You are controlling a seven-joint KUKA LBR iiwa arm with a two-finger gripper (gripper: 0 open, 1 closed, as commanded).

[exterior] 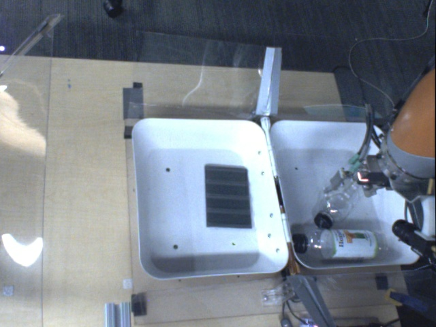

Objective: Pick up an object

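Observation:
In the right bin (306, 148) a clear plastic bottle (340, 244) with a black cap and a white and green label lies on its side along the front wall. Just above it lies a small clear glass-like object (335, 206) with a dark cap (322, 219). My gripper (344, 180) hangs low over the right bin, directly above that small clear object, at the end of the grey arm with the orange band (417, 118). A dark grey ridged rectangular block (227, 195) lies flat in the middle of the left bin (157, 155).
The two white bins stand side by side on a wooden bench (68, 182), with a metal divider post (268, 80) behind their shared wall. Clear plastic sheeting covers the bench's left side. Black cables and fittings (409, 230) sit at the right bin's right edge.

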